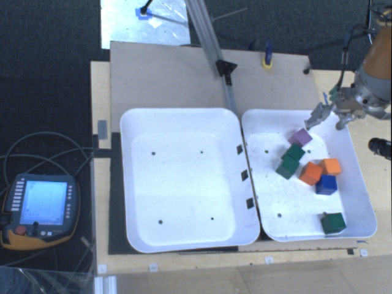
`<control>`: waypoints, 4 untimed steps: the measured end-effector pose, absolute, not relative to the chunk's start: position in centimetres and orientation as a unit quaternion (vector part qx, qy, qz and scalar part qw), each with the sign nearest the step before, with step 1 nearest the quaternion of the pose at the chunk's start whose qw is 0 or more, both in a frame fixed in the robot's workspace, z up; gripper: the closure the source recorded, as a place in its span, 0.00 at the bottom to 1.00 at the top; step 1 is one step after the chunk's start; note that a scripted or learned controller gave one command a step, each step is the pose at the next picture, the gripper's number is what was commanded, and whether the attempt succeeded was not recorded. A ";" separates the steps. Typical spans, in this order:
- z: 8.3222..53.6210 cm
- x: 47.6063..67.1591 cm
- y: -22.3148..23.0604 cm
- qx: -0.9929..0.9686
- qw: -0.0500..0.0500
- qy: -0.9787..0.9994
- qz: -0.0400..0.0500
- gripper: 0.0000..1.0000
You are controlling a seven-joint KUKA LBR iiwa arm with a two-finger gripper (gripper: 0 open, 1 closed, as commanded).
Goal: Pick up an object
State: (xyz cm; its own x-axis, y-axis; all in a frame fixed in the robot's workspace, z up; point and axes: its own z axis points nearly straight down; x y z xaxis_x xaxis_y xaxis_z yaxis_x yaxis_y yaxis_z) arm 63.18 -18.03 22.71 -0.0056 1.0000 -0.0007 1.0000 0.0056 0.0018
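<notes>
At lower left of the frame a pendant (40, 210) lies beside the tabletop (275, 78). The left bin (131, 124) is at centre. The right bin (361, 216) holds the blocks: a purple block (300, 137), two green blocks (290, 160) touching, an orange block (311, 173), a blue block (326, 184), and a lone green block (333, 223) lower right. The pincer (331, 117) hangs released, fingers spread, at the bin's upper right, seemingly just above the purple block. To grasp cleanly, centre over that block, then descend straight.
</notes>
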 end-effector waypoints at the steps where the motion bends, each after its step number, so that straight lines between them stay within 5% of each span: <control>1: 22.7 63.2 -18.0 0.705 0.001 0.709 0.000 0.00; 4: 8.8 62.2 -16.9 0.706 -0.001 0.708 -0.001 0.00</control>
State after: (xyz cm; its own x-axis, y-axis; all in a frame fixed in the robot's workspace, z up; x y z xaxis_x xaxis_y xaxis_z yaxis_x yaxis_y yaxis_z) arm 62.17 -16.92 8.81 -0.0031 1.0000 0.0004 1.0000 0.0031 -0.0020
